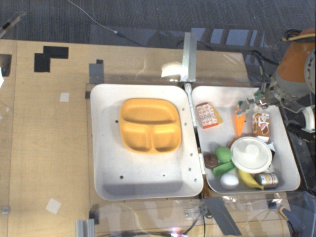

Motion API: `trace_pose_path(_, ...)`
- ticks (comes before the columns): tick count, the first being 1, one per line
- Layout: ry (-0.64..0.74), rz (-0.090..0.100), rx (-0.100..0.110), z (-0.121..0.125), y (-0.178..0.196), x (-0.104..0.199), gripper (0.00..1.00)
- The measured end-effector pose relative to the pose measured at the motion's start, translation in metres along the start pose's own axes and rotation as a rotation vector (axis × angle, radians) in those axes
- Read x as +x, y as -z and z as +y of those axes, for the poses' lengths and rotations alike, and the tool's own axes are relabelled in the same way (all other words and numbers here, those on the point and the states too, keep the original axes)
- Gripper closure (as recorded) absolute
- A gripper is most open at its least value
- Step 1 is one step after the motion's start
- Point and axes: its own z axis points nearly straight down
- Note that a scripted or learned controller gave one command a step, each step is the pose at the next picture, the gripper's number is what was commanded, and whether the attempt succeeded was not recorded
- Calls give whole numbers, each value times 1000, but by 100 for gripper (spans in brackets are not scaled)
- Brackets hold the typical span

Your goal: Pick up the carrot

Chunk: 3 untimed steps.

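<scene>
Carrot (239,124) lying in right bin (291,152), far half, between snack packet (207,115) on left and brown bottle (260,124) on right, tip pointing near. Gripper (260,98) over bin's far right corner, apart from carrot. Yellow tray (150,125) in left bin (106,147).
</scene>
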Motion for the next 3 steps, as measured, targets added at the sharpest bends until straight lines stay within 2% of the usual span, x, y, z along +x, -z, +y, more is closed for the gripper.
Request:
trace_pose_path(1,-140,4,-2,-2,-43,85,0)
trace_pose_path(2,-135,-3,-12,1,-29,81,100)
trace_pose_path(3,-218,4,-2,25,58,113,100)
